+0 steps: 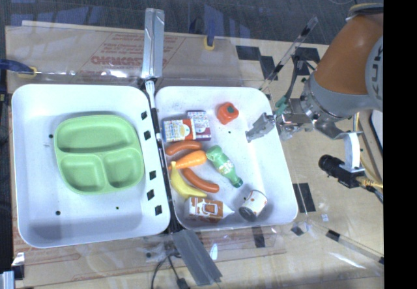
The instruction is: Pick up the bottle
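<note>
Nearest the camera, along the bottom edge of the right bin (277, 151): a small brown and white carton (204, 209) lying flat, and just to its right a metal can (252, 204) tipped on its side, open end facing the lower left.

Next row up: a yellow banana (178, 181) curving along the bin's left wall, with a reddish sausage (201, 181) touching it on the right. A carrot (187, 160) lies across the top of the banana, and a second sausage (183, 148) sits just above the carrot.

The bottle (223, 165), green with a pale label, lies on its side near the middle of the right bin, slanting from upper left to lower right, its dark cap end pointing toward the can. It lies just beside the carrot tip. Nothing grips it.

Further back: two small cartons side by side, a white and orange one (176, 130) and a dark red one (199, 123). An orange-red pepper (227, 112) sits apart near the far right corner.

The gripper (259, 127) hovers over the right side of this bin, up and to the right of the bottle and well apart from it. Whether its pincer is released or clenched I cannot tell; nothing is visible in it.

The left bin (32, 170) holds a green divided tray (99, 153).
</note>
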`<state>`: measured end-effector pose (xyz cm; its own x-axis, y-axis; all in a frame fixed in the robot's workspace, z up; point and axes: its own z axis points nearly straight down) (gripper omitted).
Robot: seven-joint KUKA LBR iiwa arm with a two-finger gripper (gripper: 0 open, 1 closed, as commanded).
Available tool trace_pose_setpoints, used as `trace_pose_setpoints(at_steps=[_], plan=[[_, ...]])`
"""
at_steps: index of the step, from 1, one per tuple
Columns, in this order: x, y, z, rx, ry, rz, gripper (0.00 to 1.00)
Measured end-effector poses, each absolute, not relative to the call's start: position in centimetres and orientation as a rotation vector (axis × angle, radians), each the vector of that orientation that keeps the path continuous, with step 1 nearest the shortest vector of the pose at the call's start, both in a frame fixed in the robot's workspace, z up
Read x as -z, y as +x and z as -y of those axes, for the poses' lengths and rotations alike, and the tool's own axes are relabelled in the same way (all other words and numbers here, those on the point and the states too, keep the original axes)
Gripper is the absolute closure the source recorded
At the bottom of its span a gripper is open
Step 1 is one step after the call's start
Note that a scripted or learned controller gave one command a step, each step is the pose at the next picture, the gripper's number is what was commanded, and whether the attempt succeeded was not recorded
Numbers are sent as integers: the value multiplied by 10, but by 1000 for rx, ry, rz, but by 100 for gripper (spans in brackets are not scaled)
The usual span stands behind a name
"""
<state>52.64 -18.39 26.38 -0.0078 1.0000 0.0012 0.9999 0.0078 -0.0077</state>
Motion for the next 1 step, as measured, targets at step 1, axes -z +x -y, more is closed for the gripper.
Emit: trace_pose_setpoints(at_steps=[1], plan=[[-326,526,210,-4,-2177,2261,0]])
